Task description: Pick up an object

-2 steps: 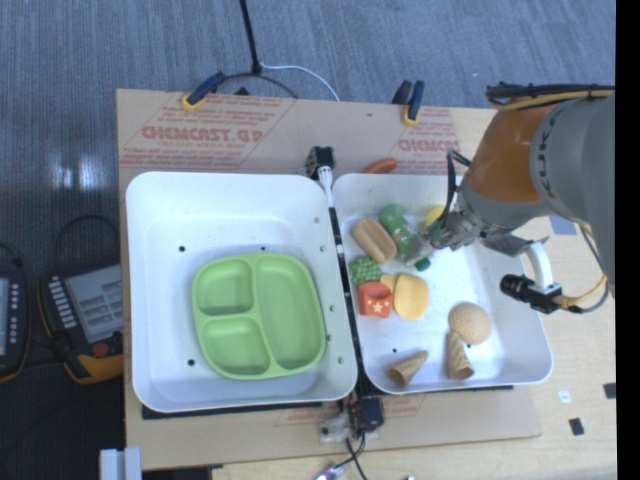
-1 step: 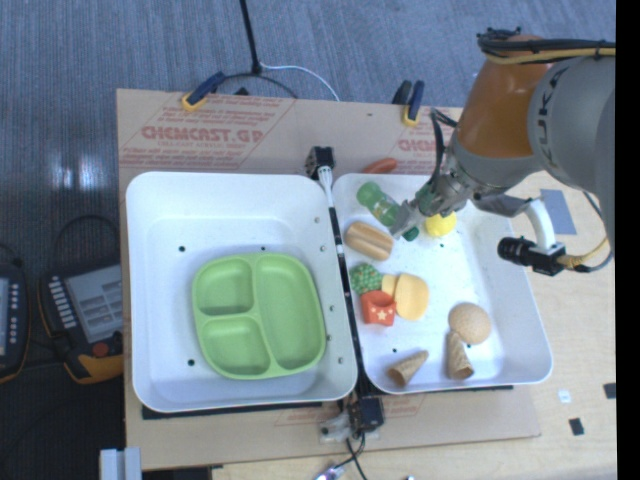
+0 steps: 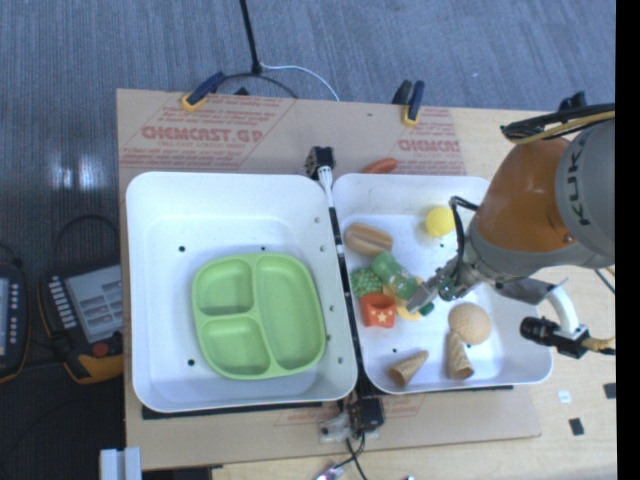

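The right bin (image 3: 500, 373) holds several toy foods: a hot dog bun (image 3: 368, 238), a yellow ball (image 3: 439, 220), a green leafy piece (image 3: 387, 271), a red-orange block (image 3: 378, 310), a round tan bun (image 3: 469, 323) and two cone pieces (image 3: 409, 367) (image 3: 458, 356). My gripper (image 3: 424, 298) reaches down in the middle of this bin, right beside the green piece and a yellow bit next to the red block. Its tips sit among these items, and I cannot make out anything held between them.
The left bin (image 3: 160, 228) carries a green divided plate (image 3: 260, 315). A clamp and black post (image 3: 321, 161) stand at the seam between the bins. The arm's orange band (image 3: 525, 203) hangs over the right bin's far right side.
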